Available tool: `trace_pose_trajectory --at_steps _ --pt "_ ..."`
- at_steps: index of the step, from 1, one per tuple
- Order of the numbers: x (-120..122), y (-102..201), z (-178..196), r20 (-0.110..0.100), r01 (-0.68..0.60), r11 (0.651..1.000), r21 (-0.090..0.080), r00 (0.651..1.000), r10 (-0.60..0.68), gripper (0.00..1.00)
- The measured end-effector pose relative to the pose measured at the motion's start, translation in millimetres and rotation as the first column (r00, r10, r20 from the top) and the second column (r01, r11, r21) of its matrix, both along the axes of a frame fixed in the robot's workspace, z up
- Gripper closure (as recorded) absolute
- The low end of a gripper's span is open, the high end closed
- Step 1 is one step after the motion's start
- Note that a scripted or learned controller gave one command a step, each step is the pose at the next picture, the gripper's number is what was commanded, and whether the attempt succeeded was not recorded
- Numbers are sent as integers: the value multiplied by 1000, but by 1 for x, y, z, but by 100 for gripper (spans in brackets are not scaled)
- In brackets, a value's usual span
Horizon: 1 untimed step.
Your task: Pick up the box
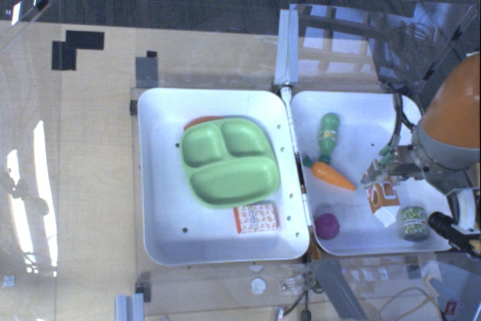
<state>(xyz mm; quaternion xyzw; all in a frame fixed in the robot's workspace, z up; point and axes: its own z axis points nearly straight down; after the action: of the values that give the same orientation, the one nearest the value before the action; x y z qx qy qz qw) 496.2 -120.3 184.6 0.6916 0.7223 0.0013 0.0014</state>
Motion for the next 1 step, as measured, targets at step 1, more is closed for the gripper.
trace_pose_trajectory --at_steps 1 --pt "79 -43 20 2 261 965 0 965 -261 100"
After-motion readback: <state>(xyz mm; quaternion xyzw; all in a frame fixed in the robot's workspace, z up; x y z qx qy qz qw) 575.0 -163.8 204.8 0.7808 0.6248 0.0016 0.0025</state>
